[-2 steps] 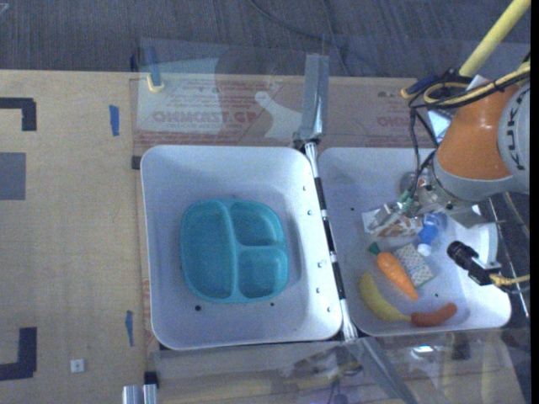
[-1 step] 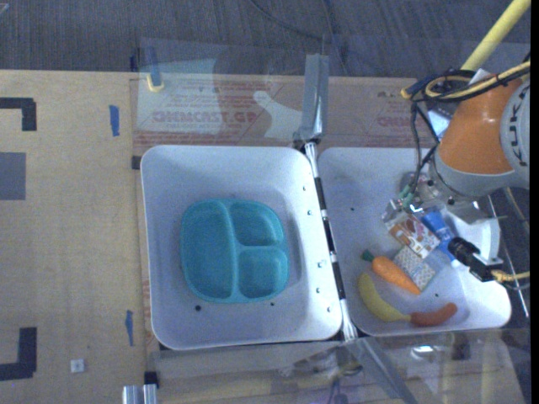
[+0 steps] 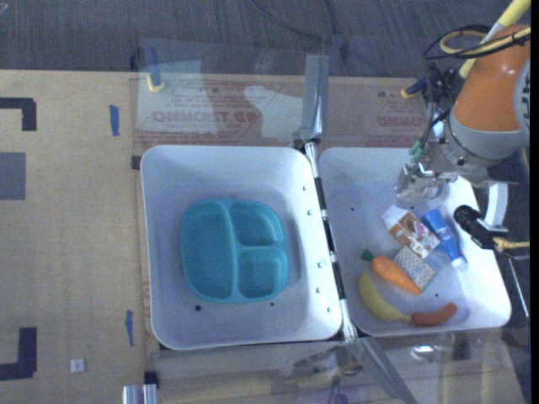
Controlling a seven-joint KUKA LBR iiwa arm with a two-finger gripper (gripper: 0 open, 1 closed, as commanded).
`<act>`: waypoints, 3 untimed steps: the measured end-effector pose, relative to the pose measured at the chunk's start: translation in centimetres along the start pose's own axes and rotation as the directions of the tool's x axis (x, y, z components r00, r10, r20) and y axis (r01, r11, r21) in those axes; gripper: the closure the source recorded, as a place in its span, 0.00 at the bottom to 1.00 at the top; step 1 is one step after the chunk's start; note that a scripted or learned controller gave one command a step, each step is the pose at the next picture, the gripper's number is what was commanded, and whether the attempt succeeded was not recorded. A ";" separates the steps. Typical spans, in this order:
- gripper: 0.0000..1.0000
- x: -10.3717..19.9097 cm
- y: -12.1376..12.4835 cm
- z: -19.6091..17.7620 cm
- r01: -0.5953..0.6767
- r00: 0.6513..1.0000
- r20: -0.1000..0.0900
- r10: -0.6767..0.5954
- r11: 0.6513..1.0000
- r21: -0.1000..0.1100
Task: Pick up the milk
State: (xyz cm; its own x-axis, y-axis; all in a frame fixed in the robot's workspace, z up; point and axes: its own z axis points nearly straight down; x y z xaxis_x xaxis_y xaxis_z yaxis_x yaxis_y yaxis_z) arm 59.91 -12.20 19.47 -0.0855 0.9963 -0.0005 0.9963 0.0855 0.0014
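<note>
You see a tan tabletop (image 3: 67, 225) bearing 2 white bins (image 3: 160, 175). Jaws' opening: cannot tell. The gripper (image 3: 418, 183) hovers just above the milk (image 3: 412, 231).

Tray (image 3: 233, 250) lies in the left bin (image 3: 160, 175); in the right bin (image 3: 354, 175), carrot (image 3: 396, 274) sits at banana's (image 3: 377, 301) one o'clock.

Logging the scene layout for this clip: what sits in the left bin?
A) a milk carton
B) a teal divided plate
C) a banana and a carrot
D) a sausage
B: the teal divided plate lies alone in the left bin, while the banana, carrot, sausage and milk carton lie in the right bin.
</note>
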 end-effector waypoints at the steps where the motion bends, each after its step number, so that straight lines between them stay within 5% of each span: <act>1: 0.00 0.0 0.0 0.0 0.000 1.000 0.000 0.000 1.000 0.000; 2: 0.00 -3.0 -3.3 10.0 -0.107 0.994 0.001 0.107 0.994 -0.001; 3: 1.00 -3.2 -3.2 8.8 -0.109 0.994 0.002 0.109 0.994 -0.006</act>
State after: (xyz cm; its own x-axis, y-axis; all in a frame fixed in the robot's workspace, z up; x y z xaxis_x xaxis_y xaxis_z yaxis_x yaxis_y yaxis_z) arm 56.98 -15.62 10.62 0.0234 0.9997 -0.0028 0.9997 -0.0234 0.0072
